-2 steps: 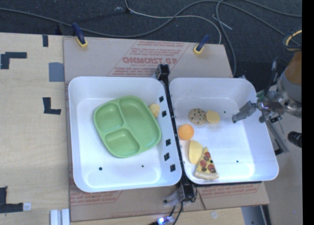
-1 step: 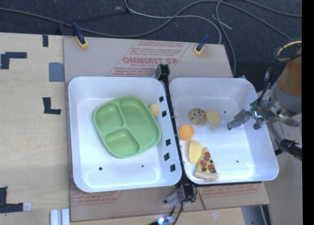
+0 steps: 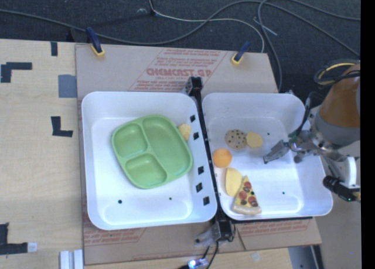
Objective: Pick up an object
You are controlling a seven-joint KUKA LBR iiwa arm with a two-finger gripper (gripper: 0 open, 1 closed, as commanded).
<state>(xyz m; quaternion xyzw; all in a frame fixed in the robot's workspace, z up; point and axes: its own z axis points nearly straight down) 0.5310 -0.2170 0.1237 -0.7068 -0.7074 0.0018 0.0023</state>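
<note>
**Gripper over right bin, nothing held**

Jaws stand apart on the gripper [image 3: 270,156], with nothing between them, low over bare floor of the right bin [image 3: 293,194]. Nearest items, just to its left: a yellow round piece [image 3: 254,140] and a cookie [image 3: 235,139]. Further left lie an orange ball [image 3: 221,157], a yellow wedge [image 3: 233,181] and a pizza slice [image 3: 246,196]. The left bin [image 3: 99,162] holds a green divided plate [image 3: 152,150].

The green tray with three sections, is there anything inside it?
The green tray looks bare in all three sections. A small yellow piece sits beside its right edge in the left bin. Whatever lies beneath the tray is covered.
</note>
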